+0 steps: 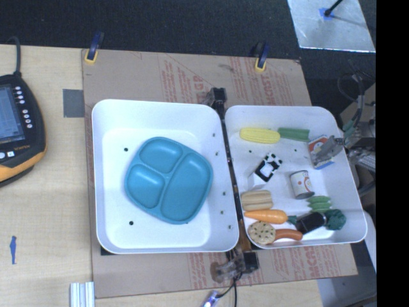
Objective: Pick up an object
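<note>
Gripper sits at right bin edge over a red-blue item; finger state cannot be told. Advise centring on one isolated object, e.g. can.

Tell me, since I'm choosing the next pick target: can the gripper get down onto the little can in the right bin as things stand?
Probably yes. The can stands apart from its neighbours on bare bin floor, nothing lies over it, and the gripper hangs just up and right of it above the right bin. The green piece below it sits close but apart.
</note>
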